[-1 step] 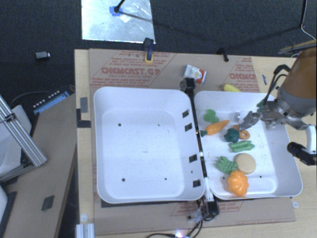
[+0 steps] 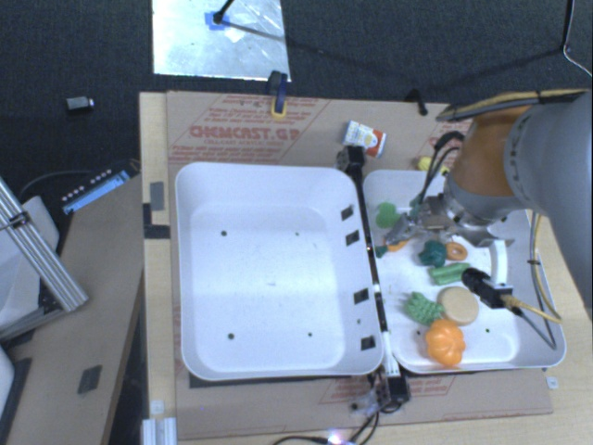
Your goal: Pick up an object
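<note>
My gripper [image 2: 412,225] hangs low over the right bin [image 2: 519,346], in its far half and close to the edge it shares with the left bin [image 2: 269,276], because the pieces that stand most apart from the rest lie there. I cannot tell whether it is open or closed: from this slant the wrist and its metal parts cover the tip, and I see nothing plainly held in it, so I judge the pick as not yet made. Just beside the gripper, toward the shared edge, sits a green ball [image 2: 385,214], and just nearside of it lies a small orange piece [image 2: 397,245]. Either looks to me the likeliest thing to take, since each has bare floor around it. On the gripper's other side lie a teal piece [image 2: 434,251] and an orange ring [image 2: 456,250], touching or nearly so, with a green stick [image 2: 447,273] just nearside of them. Toward the near edge a knobbly green piece [image 2: 423,307], a tan disc [image 2: 458,305] and an orange pumpkin [image 2: 445,341] crowd together, which I think would make any one of them awkward to take alone. A yellow bit [image 2: 423,164] rests at the far edge; whether inside the rim I cannot tell.
</note>
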### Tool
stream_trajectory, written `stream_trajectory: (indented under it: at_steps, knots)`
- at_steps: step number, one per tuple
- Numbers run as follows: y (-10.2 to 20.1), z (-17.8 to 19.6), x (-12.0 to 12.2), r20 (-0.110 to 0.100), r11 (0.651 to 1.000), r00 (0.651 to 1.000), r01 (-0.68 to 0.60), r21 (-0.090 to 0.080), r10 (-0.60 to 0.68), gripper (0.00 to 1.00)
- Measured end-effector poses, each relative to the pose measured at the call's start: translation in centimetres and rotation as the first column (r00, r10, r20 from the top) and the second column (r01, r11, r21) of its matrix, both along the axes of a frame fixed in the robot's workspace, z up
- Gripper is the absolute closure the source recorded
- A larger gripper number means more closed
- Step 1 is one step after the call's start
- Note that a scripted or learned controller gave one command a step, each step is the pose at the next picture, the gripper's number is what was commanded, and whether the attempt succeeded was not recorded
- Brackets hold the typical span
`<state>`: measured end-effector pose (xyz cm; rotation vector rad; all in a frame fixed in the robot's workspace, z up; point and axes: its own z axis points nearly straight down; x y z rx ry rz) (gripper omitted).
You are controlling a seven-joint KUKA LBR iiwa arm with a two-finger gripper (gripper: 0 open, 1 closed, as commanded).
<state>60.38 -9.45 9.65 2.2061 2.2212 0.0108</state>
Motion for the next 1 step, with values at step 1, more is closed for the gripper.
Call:
stream_trajectory:
  at_steps: [1]
  knots:
    - [0.83, -1.02, 4.80, -0.004, 1.000, 1.000, 0.000, 0.003, 0.000, 0.00]
